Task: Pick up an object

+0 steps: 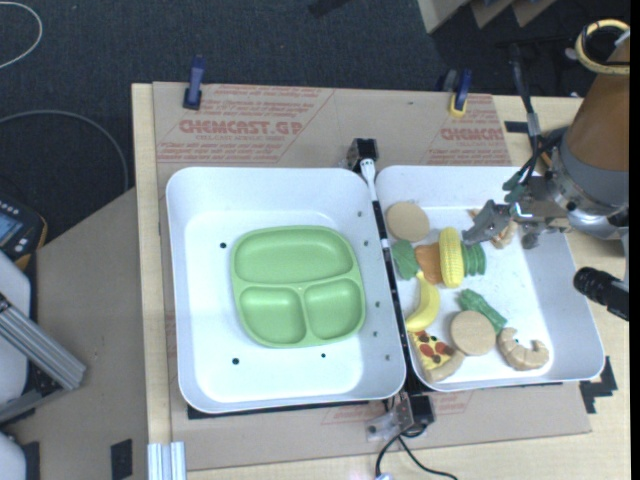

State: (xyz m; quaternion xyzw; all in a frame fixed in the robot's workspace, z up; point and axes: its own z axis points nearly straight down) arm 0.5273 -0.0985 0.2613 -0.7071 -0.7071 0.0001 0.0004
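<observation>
Bench stock as I read it from my remote feed, nearest items first.

Right shallow white bin (585,343), near edge: a toy pizza slice (432,352), a round tan cookie-like disc (473,333), and a curled beige croissant piece (523,349). Just behind them lie a yellow plastic banana (425,306) and a dark green leafy piece (483,308).

Middle of that bin: an upright yellow corn cob (451,256) touching a green ridged piece (472,259), with an orange chunk (428,262) and a green vegetable piece (403,259) to its left. Behind them sits a round tan bun (407,221).

Left shallow white bin (190,268): one light green three-compartment plastic plate (297,285), lying flat at its centre.

Far right: my grey two-finger gripper (492,225) hangs low over the right bin, just beside the corn cob. I cannot tell how wide its fingers stand, and I see nothing between them.

Far edge: blue clamp (194,81) and yellow clamp (460,95) on the cardboard sheet (300,128).
</observation>
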